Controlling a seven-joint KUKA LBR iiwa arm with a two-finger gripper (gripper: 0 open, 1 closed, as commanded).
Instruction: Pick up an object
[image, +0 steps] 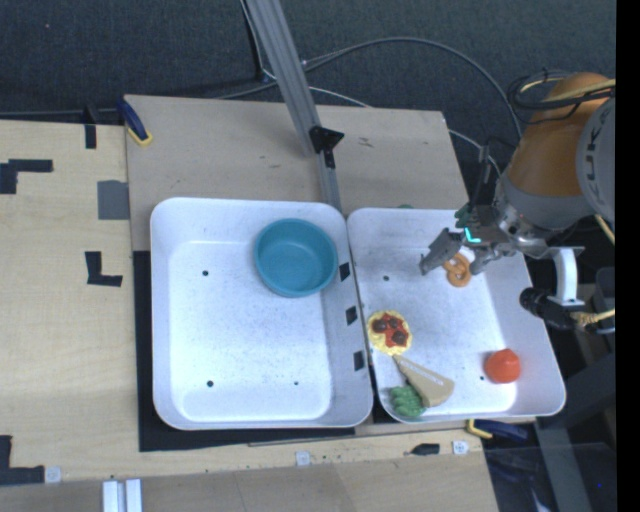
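Gripper (457, 262): fingers spread wide, astride the pretzel (459, 271) near the right bin's (520, 405) far edge. Advice: centre, lower fully, then close.

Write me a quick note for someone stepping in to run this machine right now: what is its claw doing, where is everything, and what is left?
Gripper: over the right bin, fingers spread around a small orange pretzel-like piece; I cannot tell if it is gripped or lifted.
Right bin also holds a round pizza-like toy, a tan wedge, a green piece and an orange-red ball.
Left bin holds a blue bowl.
Done: the arm is placed at the piece.
Left: close, lift, confirm the pick.
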